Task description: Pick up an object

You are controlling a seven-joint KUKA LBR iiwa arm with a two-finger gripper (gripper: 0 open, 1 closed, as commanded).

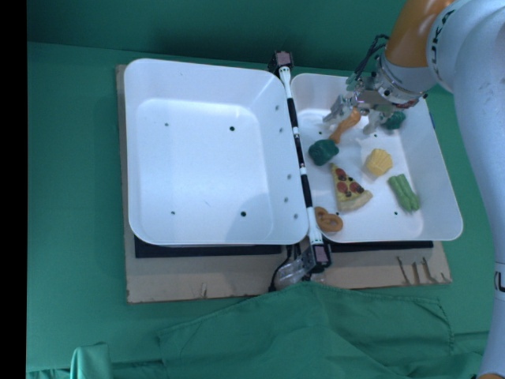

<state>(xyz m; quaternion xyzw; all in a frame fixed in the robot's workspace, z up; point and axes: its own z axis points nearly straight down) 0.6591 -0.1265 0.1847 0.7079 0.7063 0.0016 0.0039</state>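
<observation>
Gripper (357, 110) sat low over the back of the right bin (442, 212), arm reaching in from the right w/ its orange band above the wrist. Fingers looked spread, w/ the carrot (345, 126) (orange, slim, toy-like) lying just below and between them. View was too coarse there to say if the tips touched it, so no hold claimed; the carrot seemed to rest on the bin floor.

Other stuff in the right bin: dark green broccoli-like piece (323, 151) just beside the carrot's lower end, pizza slice (348, 188) near the middle, yellow ridged piece (378, 163) to its right, green asparagus-like bundle (404, 193) nearer the right wall, pretzel (327, 220) at the front left corner, and a small dark green bit (394, 120) partly behind the gripper. Left bin (158, 81) had nothing but small dark dots on its floor. Both bins on cardboard on the green-covered surface.

Handling, as a guess: the carrot is prob. light, hard plastic, smooth, so it could slip or roll out of a pinch. Best hold would be across the thick middle of the shaft, fingers square to its long axis, not at the tapered tip. It lay at a slant, so the wrist may need turning to match. Risk: the broccoli piece sat close enough to get nudged or caught w/ it.
</observation>
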